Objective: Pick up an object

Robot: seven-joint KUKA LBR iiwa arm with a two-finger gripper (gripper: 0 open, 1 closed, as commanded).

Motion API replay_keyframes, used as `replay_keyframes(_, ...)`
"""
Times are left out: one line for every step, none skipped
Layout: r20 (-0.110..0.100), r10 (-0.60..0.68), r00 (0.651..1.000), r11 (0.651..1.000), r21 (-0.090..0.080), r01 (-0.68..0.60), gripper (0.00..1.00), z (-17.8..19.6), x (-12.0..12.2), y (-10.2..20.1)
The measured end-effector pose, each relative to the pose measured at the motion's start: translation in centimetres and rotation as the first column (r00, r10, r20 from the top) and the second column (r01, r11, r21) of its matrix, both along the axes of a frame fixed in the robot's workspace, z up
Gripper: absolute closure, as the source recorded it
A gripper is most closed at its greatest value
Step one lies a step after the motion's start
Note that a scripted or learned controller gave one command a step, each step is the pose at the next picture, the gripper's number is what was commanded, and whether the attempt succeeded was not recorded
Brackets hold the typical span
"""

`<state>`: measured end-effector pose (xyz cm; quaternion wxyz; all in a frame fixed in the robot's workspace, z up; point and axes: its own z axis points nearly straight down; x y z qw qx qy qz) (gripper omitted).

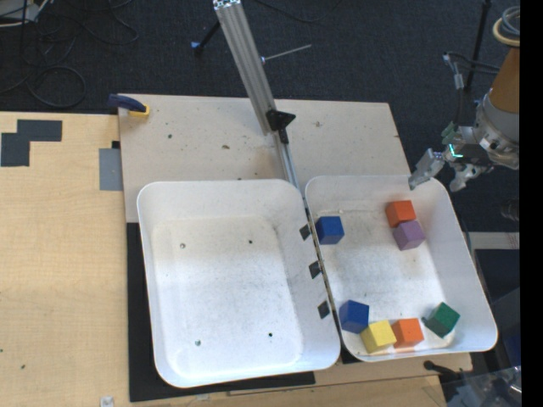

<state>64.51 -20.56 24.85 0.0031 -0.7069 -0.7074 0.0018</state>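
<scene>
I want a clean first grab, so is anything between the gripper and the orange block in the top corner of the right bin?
Nothing visible does. The gripper hangs above the right bin's upper right corner, and the orange block lies open below it. The purple block touches its far side.

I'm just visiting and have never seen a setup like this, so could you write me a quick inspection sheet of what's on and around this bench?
Surface: pale bench bearing a left bin and a right bin, both shallow and white.
Job's things: all in the right bin: orange cube touching purple cube; blue cube by the divider; along the near edge, blue cube, yellow cube, orange cube, green cube.
Clutter: blue-and-yellow clamp at the bench's far left corner.
Gripper: gripper above the right bin's far right corner, away from the cubes; fingers' state unclear.
Cables: black cables on the dark floor.
Surroundings: slanted metal beam; wooden table at left.
</scene>
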Motion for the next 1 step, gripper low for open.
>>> replay_keyframes(0.004, 0.004, 1.000, 1.000, -0.001, -0.004, 0.00, 0.26, 0.10, 0.06)
